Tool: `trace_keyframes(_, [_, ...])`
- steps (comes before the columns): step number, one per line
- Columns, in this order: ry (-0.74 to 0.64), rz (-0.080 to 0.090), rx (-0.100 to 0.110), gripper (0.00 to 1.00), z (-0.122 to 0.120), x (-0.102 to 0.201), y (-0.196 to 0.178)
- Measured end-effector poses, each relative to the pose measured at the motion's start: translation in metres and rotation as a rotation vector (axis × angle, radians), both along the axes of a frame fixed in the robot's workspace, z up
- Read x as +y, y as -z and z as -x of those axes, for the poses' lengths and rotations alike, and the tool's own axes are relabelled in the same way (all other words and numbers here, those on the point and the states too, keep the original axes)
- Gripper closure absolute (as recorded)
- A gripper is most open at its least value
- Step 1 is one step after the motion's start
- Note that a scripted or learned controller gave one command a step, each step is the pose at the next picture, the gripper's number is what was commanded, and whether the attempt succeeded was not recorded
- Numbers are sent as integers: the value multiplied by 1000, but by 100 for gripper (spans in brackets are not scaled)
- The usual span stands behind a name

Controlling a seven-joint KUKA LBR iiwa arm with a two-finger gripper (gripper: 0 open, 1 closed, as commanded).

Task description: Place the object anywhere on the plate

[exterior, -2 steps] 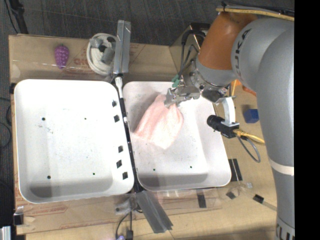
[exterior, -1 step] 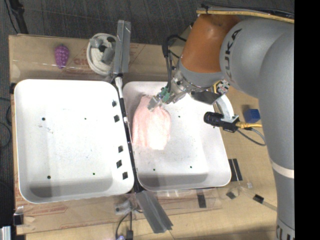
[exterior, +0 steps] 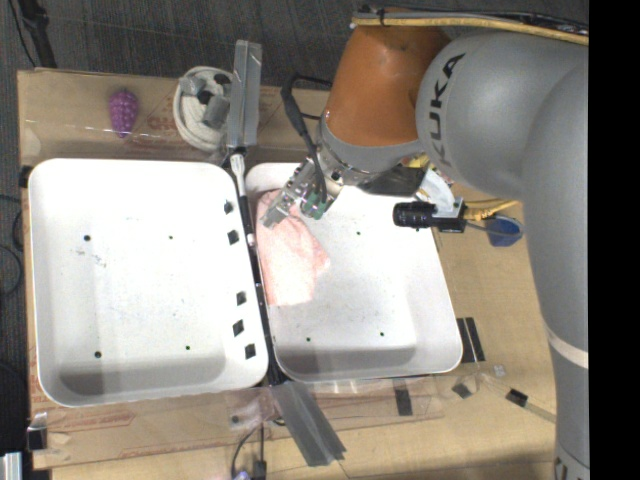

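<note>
Looming over the right bin (exterior: 420,298), reaching in from the right. Hanging above the pink plate (exterior: 295,258) at the left wall. Tool (exterior: 300,200) opening impossible to tell.

Behind the left white bin (exterior: 60,268), on the brown bench (exterior: 70,98), lies a small purple object (exterior: 123,110). A coil of white cable (exterior: 203,106) sits just beyond that bin's far right corner, right of the purple object.
</note>
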State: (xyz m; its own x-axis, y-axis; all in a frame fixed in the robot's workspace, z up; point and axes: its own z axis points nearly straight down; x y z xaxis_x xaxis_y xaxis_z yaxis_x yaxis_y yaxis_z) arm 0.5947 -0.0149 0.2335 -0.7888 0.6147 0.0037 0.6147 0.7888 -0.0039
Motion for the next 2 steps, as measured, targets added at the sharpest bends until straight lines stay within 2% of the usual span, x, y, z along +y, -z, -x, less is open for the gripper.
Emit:
trace_keyframes(1, [-404,-1,-3,100,-3,46,-7])
trace_keyframes(2, [-663,-1,-6,100,-9,96,0])
